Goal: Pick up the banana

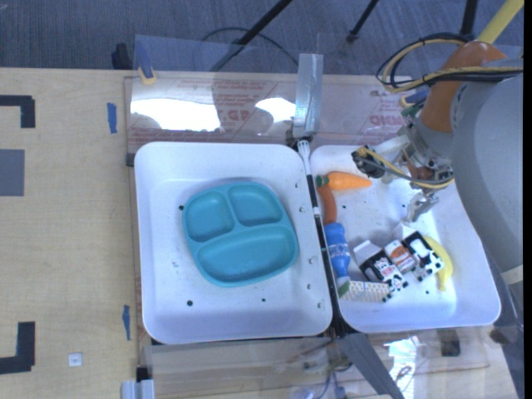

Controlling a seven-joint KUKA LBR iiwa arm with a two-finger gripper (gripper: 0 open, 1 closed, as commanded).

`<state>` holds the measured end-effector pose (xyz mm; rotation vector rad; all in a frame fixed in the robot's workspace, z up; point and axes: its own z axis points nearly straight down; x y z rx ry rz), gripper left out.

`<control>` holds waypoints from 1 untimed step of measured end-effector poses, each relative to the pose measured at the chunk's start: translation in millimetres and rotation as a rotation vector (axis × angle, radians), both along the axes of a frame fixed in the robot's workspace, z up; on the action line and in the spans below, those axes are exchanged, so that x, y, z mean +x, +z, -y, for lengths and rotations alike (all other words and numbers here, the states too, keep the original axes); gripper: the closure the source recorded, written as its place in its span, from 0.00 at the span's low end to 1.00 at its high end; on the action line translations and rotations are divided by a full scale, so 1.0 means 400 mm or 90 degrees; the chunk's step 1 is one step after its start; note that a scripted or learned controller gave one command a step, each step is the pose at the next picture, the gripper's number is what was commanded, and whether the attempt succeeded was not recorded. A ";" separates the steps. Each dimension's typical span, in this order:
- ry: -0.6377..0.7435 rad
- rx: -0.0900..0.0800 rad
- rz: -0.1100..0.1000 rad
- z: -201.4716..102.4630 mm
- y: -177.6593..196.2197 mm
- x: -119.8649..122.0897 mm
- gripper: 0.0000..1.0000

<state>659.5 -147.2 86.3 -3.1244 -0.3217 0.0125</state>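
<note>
At the time of inspection the banana [444, 266] lay in the right bin [474, 306], close to that bin's right wall and towards its near end. Only a yellow strip of it was exposed; a black-and-white patterned item [426, 256] sat against its left side, with a small red-and-white box [399, 257] and a black-and-white box [378, 266] just beyond. The gripper [418, 204] hung above the middle of the same bin, apart from the banana and further back. Whether its jaws stood spread or pressed together could not be told from this view, and nothing was seen between them.

Risks noted, as judgement:
- The clutter touching the banana could be caught in place of it, or along with it, because so little of the fruit was free.
- The bin wall just beside the banana left little room on that side; a jaw might strike the rim or slide off the curved skin.
- A descent made from the present position would land on bare bin floor, short of the target.

The carrot [349, 181], blue bottle [337, 252] and the blue divided plate [241, 231] in the left bin [158, 289] were well apart and posed no hazard.
</note>
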 end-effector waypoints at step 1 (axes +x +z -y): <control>-0.005 0.000 0.001 -0.004 0.000 -0.001 0.00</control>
